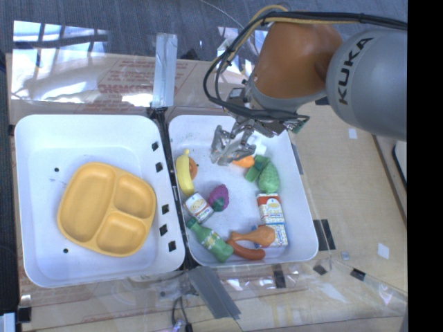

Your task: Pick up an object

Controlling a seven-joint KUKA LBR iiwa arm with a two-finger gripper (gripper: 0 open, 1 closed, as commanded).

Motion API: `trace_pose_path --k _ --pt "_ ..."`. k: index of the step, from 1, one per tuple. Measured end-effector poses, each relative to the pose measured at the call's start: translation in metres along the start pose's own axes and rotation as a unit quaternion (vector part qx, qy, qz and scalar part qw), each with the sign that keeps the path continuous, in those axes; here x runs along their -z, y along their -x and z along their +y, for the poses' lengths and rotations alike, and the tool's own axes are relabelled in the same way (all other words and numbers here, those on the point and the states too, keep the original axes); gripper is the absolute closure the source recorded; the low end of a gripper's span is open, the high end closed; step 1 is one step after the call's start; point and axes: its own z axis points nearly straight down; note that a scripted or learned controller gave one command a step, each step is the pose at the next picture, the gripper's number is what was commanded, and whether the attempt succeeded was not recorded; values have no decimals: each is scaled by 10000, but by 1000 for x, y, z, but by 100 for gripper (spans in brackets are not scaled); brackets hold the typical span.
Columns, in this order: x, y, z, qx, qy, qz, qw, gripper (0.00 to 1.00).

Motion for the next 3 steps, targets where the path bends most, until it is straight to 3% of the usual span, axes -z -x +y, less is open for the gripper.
trace_pose_path --k 1,2,3 --pt "30 -50 -9 1529 -25 -7 9882 100" --pt "-69 -12 -8 1903 36 -6 9817 100" --pt "-43 -63 -15 2911 -8 -1 9567 100"
